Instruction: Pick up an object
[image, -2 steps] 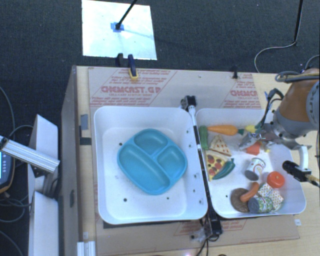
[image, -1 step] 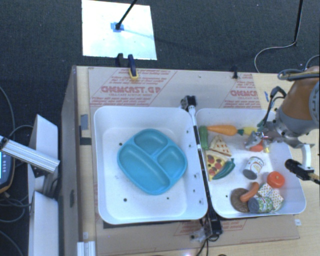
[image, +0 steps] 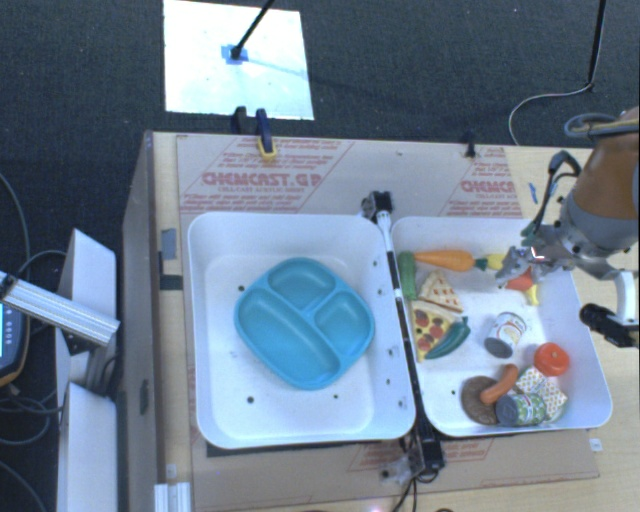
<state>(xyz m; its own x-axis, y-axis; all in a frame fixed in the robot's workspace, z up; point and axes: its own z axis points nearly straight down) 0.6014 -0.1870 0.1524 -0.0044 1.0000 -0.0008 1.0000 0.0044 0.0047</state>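
1. The bench (image: 300, 170) is seen from above, covered by a brown sheet with red print, and two white bins are placed on it side by side.
2. In the left bin (image: 215, 300) a blue divided plate (image: 303, 322) is laid, a little turned.
3. The right bin (image: 590, 395) is filled with toy food: a carrot (image: 446, 260), a green cucumber (image: 407, 273), two pizza slices (image: 434, 310), a green pepper (image: 452, 337), a small can (image: 506, 333), a tomato (image: 551, 358), a sausage (image: 500, 382) on a brown disc, and a second can (image: 518, 408).
4. The arm (image: 605, 190) is reached in from the right over the far corner of the right bin.
5. The gripper (image: 520, 268) is lowered onto a small orange and yellow object (image: 524, 287) near the far right wall; how far it is opened cannot be told, and a hold on anything cannot be told.
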